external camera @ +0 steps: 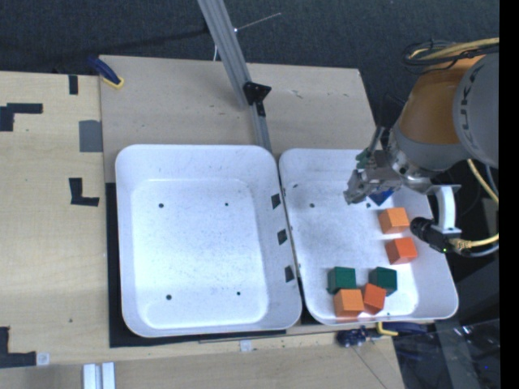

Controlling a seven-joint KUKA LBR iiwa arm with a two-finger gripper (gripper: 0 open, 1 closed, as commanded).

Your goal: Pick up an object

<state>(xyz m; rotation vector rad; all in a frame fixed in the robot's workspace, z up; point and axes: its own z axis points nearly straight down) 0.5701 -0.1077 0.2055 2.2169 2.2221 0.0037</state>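
Observation:
My gripper (362,186) hangs over the upper part of the right bin (320,217), reaching in from the right. A small blue object (382,194) shows just beside and partly under it; whether they touch I cannot tell. Two orange blocks (394,220) (401,250) lie below the gripper near the bin's right side. At the bin's front sit two green blocks (341,278) (383,279) and two more orange blocks (349,301) (374,297), close together.
The left bin (195,241) lies beside the right one, sharing a raised middle edge. A grey metal bar (231,47) slants down from the top to the bins' rear. Cables (474,241) hang at the right.

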